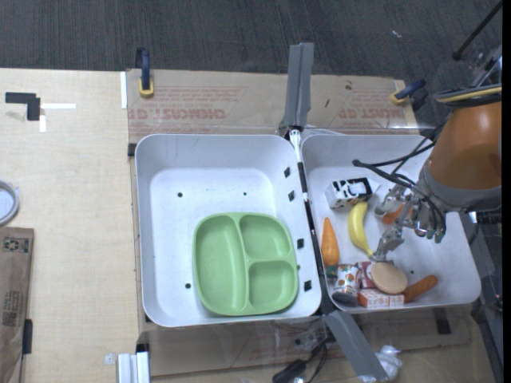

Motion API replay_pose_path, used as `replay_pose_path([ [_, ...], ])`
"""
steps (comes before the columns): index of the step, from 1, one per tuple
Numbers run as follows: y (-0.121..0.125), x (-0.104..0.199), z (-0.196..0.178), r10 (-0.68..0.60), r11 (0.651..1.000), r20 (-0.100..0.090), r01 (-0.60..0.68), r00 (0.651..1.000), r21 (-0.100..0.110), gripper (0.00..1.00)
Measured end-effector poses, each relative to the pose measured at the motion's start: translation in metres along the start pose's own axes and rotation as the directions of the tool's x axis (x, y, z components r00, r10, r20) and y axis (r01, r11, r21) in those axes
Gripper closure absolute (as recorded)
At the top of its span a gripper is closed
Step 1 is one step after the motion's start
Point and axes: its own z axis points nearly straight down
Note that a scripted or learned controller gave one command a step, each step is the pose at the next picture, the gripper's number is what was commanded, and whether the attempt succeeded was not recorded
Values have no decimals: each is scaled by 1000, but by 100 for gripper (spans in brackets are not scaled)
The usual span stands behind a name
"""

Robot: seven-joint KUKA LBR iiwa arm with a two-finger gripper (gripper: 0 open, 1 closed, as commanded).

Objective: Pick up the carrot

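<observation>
Carrot [329,242] lying lengthwise in the right bin [447,154], close against its left wall, narrow tip toward the far side, untouched. Just right of it, a banana [358,227], roughly parallel. Beyond the banana's far end, a small black-and-white carton [350,191]. At the carrot's near end, a cluster along the bin's front edge: a small printed can [346,278], a metal spoon [346,299], a red-and-white box [378,298], a round bun-like piece [388,278] and an orange sausage-shaped piece [421,288]. Gripper [386,244] hanging over the bin right of the banana, apart from the carrot, nothing seen between the fingers; whether spread or closed, cannot tell. Left bin [152,214] holding a green divided plate [245,264], compartments bare. Both bins side by side on a cardboard-covered worktop [64,158].
</observation>
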Motion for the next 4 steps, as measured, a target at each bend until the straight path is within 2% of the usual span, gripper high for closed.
replay_pose_path([
  [1,0,-1,-9,3,1000,2,-3,1000,-2,100],
  [2,89,2,-100,78,997,2,-78,997,1,100],
  [3,51,26,-122,-137,991,1,137,991,1,100],
  [4,52,25,-131,-134,991,3,135,991,0,100],
])
